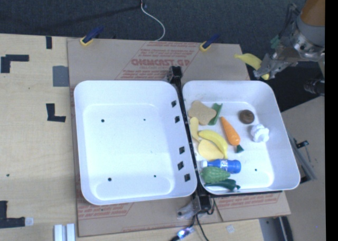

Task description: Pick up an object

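The gripper (270,70) hangs above the far right corner of the right bin (274,129), and a yellow banana-shaped piece (249,60) sticks out to its left at finger height. It looks pinched there, but the contact point is too small and blurred to be sure, and how wide the fingers stand cannot be told. If the hold is only on the tip, the piece could swing or slip free, and it would land on the cardboard sheet (153,60) outside the bin, not back inside. The other candidates lie well apart from the gripper, crowded along the right bin's left side: a carrot (229,130), a blue bottle (228,166), a second banana (212,140) and a green vegetable (216,175), several touching, so a grab there could catch two at once. The arm's upper part is cut off at the top right edge.
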Controlling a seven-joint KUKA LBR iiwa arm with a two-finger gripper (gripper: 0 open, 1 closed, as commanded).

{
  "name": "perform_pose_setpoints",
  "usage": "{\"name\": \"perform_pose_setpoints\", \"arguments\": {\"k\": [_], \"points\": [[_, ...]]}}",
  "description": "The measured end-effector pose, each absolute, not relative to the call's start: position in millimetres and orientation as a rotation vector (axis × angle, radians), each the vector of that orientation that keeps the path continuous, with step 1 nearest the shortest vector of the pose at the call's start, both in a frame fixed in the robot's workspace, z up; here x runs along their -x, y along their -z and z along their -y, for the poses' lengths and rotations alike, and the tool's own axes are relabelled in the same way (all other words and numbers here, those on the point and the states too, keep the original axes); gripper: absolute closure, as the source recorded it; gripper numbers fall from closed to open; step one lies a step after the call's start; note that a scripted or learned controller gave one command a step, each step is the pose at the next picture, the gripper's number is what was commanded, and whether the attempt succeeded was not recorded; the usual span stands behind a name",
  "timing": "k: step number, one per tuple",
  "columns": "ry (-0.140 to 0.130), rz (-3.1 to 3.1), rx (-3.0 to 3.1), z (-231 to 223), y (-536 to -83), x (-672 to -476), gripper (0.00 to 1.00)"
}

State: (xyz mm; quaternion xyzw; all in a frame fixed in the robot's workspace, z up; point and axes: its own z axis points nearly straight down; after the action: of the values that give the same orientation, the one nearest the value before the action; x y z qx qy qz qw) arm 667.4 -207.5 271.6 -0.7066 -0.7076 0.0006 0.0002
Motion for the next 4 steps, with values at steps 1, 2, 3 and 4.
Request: {"name": "perform_pose_setpoints", "arguments": {"k": [1, 2, 3, 4], "points": [[-0.012, 2.216, 2.207, 166, -120, -664.9, 0.0], [0.004, 2.231, 2.229, 124, -89, -633.4, 0.0], [0.01, 2.228, 2.228, 142, -89, -594.0, 0.0], [-0.004, 2.219, 2.215, 101, -92, -538.6, 0.0]]}}
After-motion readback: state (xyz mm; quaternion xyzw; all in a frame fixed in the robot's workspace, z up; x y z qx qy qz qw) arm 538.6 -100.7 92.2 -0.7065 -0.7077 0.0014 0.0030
